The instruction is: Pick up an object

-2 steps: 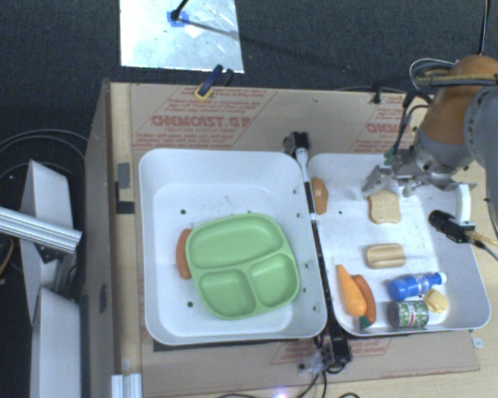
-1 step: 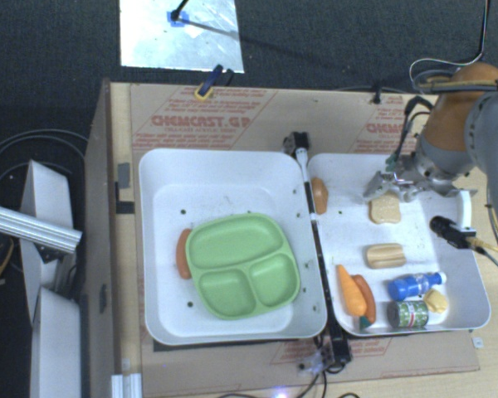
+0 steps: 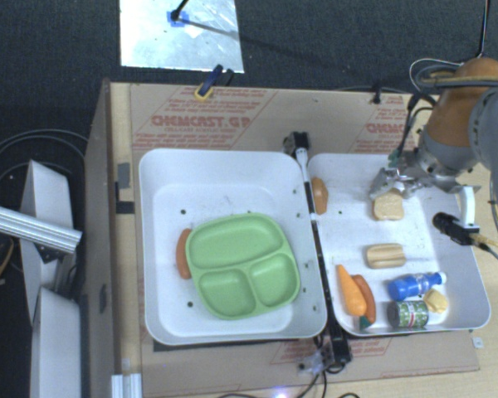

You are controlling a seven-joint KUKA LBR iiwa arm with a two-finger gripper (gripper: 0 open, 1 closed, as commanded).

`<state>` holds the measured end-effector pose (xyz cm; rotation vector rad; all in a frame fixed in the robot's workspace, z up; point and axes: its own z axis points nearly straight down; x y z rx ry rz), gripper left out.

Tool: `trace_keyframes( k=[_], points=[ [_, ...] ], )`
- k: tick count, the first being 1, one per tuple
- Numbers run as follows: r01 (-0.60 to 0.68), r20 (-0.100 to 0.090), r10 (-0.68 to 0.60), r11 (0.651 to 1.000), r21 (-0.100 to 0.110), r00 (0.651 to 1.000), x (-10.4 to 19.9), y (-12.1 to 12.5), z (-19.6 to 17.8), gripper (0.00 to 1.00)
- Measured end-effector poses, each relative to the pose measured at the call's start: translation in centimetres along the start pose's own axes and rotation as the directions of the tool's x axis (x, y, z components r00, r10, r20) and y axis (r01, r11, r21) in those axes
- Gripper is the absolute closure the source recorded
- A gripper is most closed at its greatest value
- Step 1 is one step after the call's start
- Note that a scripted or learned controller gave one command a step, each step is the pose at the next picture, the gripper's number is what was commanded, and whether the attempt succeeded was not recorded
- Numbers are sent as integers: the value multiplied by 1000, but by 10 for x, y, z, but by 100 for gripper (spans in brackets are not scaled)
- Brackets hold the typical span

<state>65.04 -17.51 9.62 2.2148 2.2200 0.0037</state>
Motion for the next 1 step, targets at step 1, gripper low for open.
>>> trace_keyframes(
  k=[1],
  points=[
    [2,-3,-2,1000,2,1000,66,-4,-40,100]
  ],
)
